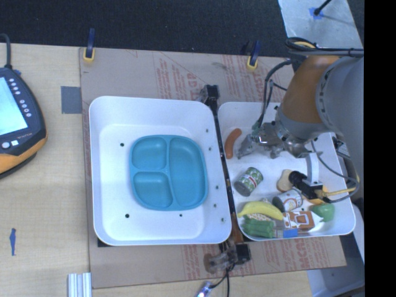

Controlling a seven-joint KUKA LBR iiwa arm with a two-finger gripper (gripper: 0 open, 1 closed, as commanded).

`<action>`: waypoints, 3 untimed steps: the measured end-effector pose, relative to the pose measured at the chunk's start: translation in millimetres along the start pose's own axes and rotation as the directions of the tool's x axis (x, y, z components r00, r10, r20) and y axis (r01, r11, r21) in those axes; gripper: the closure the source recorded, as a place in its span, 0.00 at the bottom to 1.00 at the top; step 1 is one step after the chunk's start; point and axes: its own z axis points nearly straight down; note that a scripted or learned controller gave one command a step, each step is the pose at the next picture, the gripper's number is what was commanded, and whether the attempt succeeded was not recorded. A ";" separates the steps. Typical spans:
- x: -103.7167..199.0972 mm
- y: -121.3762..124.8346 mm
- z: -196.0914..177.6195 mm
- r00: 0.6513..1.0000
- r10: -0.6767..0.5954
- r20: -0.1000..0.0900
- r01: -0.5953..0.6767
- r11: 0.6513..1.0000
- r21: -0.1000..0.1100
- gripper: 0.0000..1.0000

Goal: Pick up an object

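Wood makes up the bench top (49,228), light and pale, with a dark floor (154,8) behind it at the top. At the far left sits a black and orange tablet (15,122). A small grey square of tape (71,99) is stuck on the wood near it. A big sheet of brown cardboard (154,67) lies under both bins, held by two blue and yellow clips (90,47) at its back edge.

The left bin (105,221) is white and holds a blue plate (168,171) with three parts. The plate lies flat in the middle of the bin.

The right bin (238,111) is just beside it, touching along one edge. A sausage (232,141) lies near its left wall. Below that is a small can (249,180) on its side. Near the front are a banana (260,210), a green pepper (258,229), a second can (288,200) and a green apple (325,212), all close together.

The grey and orange arm (322,98) hangs over the back of the right bin. Its gripper (263,142) is low, just right of the sausage and above the can. Whether it is open or closed is too hard to tell.
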 end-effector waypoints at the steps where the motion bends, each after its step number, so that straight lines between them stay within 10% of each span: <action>1: 2.9 -57.3 0.4 1.000 -0.004 0.001 0.004 1.000 0.002 0.00; 2: 3.0 29.8 -0.4 1.000 0.000 0.000 0.000 1.000 -0.001 0.00; 3: -54.0 -45.0 0.1 1.000 0.000 0.001 0.000 1.000 0.000 0.00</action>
